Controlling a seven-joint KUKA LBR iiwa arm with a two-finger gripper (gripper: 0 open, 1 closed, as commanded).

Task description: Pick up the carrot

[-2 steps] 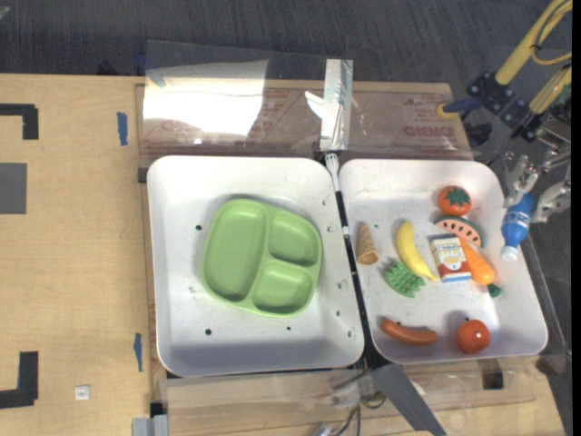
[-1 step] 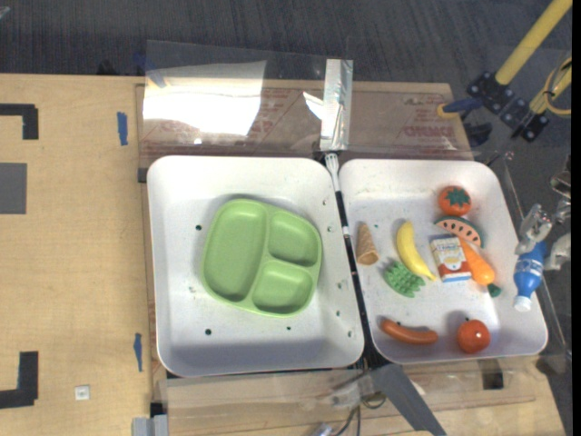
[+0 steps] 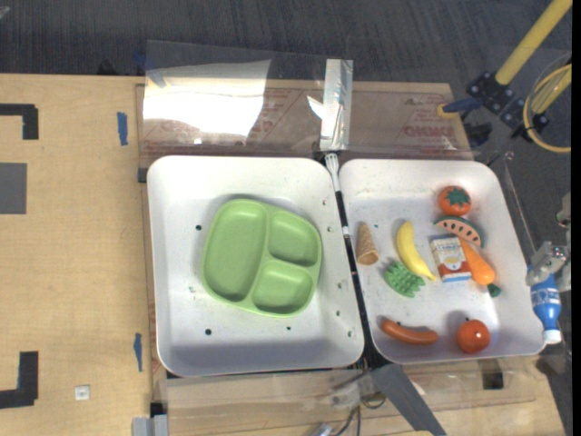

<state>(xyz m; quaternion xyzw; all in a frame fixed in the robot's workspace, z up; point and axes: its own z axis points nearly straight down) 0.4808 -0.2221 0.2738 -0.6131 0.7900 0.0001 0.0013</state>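
Half the carrot (image 3: 478, 266) behind a small carton (image 3: 449, 258), right bin (image 3: 413, 178).

Two white bins (image 3: 172, 271) sit side by side. One green divided plate (image 3: 262, 255). One banana (image 3: 414, 251), one carrot (image 3: 478, 263), two tomatoes (image 3: 455, 200), one sausage (image 3: 409, 331), one ice cream cone (image 3: 366, 242), one small carton (image 3: 448, 259), one leafy green piece (image 3: 402, 279), one watermelon slice (image 3: 459, 227).

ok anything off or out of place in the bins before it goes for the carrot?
Nothing spilled or damaged. The carrot lies slanted against the small carton in the right bin, crowded by the watermelon slice. The green tray sits skewed in the left bin.
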